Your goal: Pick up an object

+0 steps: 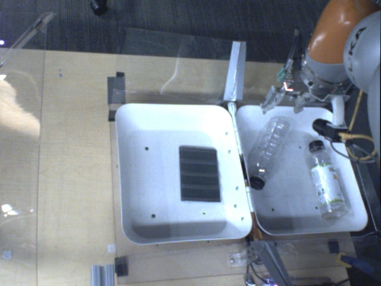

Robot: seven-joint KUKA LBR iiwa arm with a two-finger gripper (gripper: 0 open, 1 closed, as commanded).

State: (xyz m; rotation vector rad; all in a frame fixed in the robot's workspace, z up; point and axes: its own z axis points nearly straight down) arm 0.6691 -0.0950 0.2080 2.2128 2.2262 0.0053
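Three loose objects lie in the two bins. The object nearest the gripper (284, 103) is a clear, ribbed plastic bottle with a black cap (269, 145). It lies on its side at about 10 o'clock in the right shallow white bin (292, 210). Its base points toward 1 o'clock and its cap toward 7 o'clock, with the cap close to the bin's left wall. The body is transparent, so the white bin floor shows through it. The gripper hangs over the 12 o'clock edge of the same bin, just beyond the bottle's base. Its fingers are spread apart with nothing between them. A second clear plastic bottle with a green-and-white label (326, 183) lies on its side at about 4 o'clock in the right bin. Its dark cap points toward 12 o'clock, and it is well apart from the first bottle. No object lies between the gripper and the first bottle. The print on the label is too small to read. A flat black ribbed rectangular slab (199, 173) lies slightly toward 4 o'clock of centre in the left shallow white bin (149, 130), its long side running from 12 to 6 o'clock.
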